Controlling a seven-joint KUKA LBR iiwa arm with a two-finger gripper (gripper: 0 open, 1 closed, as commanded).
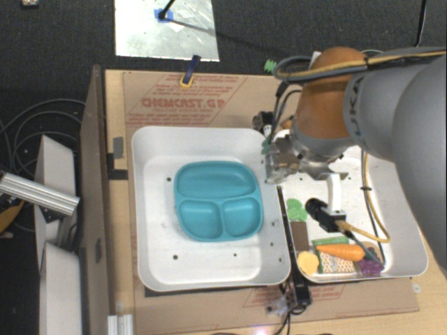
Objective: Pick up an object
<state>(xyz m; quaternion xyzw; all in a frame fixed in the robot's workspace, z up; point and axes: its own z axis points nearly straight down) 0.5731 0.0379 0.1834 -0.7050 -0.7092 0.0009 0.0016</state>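
My gripper (277, 165) hangs low over the far left corner of the right bin (408, 257), close to the wall it shares with the left bin (157, 187). The bulky grey arm and its orange band cover most of the right bin. At that bin's near end lie a small green piece (296, 209), an orange carrot (342, 251), a yellow round piece (308, 262), a purple item (374, 265) and a dark flat strip (300, 234). A blue divided plate (218, 201) rests in the middle of the left bin.
Both bins stand on a brown cardboard sheet (188, 100). A shiny metal plate (167, 19) lies on the dark floor behind. Cables and a metal rail (38, 192) are at the left, outside the bench.
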